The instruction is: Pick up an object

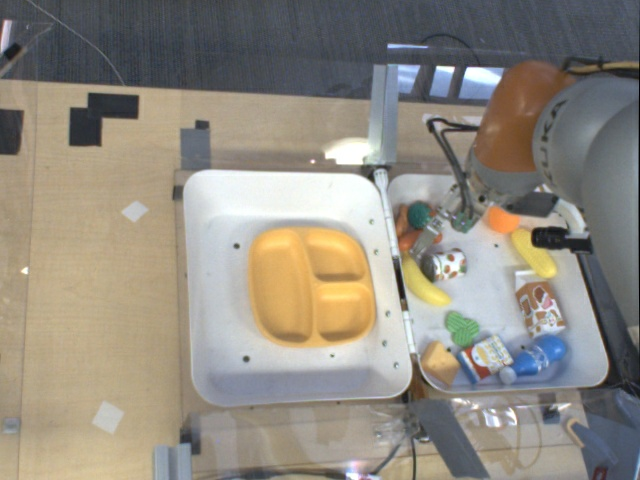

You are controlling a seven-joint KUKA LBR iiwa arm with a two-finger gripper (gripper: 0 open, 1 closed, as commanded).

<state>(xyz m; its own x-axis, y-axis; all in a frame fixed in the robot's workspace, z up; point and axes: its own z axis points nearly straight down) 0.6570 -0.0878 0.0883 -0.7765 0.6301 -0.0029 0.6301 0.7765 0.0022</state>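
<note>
The gripper (447,220) sits low in the right bin (592,363), among the objects near its upper left, beside a green ball (418,212). Its state cannot be determined. Step: approach. Next: centre on one object, then close.

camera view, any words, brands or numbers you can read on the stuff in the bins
None can be read.
Brown and white carton: printed panel, too blurred to read.
Red and white box: print too small to read.
Blue bottle: no legible label.
</note>
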